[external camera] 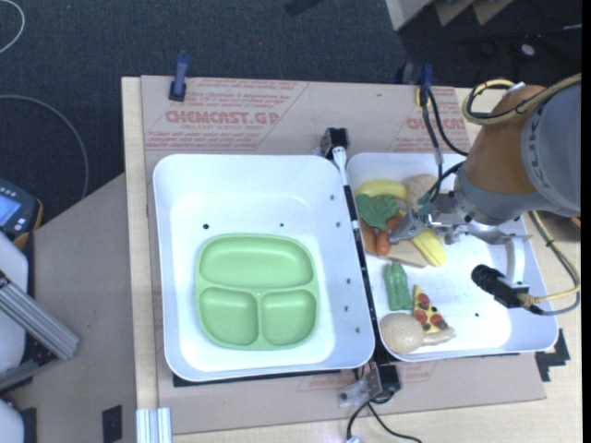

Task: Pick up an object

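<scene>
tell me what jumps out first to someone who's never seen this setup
The pale green divided tray sits alone in the left bin. In the right bin, toy foods crowd the left side: a banana, a pizza slice and a green stick. The gripper reaches into that pile from the right.

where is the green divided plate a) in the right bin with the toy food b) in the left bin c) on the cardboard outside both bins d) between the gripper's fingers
b: the green divided plate lies flat in the left bin, while the toy food sits in the right bin.
</scene>
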Motion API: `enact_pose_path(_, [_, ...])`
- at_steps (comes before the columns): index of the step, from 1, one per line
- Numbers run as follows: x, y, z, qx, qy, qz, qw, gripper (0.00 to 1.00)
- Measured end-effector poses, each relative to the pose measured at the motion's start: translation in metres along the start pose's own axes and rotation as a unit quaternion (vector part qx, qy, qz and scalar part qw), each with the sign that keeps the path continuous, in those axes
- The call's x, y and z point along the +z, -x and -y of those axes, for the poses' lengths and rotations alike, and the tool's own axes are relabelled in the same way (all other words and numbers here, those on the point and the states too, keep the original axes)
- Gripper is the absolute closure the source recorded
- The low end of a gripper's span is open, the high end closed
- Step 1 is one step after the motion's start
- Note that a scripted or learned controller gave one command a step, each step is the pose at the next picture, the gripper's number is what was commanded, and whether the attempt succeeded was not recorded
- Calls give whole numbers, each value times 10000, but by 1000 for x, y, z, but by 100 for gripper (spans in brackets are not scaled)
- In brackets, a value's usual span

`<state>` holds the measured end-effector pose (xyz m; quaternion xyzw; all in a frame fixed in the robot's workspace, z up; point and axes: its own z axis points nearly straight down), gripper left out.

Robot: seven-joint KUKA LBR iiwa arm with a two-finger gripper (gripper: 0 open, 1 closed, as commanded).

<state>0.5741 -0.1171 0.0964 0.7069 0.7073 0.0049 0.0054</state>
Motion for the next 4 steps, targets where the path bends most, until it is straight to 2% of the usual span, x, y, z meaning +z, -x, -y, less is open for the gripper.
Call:
enact_pose_path(1, [5,-23,65,21,21,15,10000,0])
enact_pose_path(2, [-5,-23,63,12,32,21,10000,100])
enact_pose_path(3, [-95,-91,93,-33,-41,-14,10000,100])
enact_pose_path(4, [-118,-135,59,-30,-47,-8,10000,100])
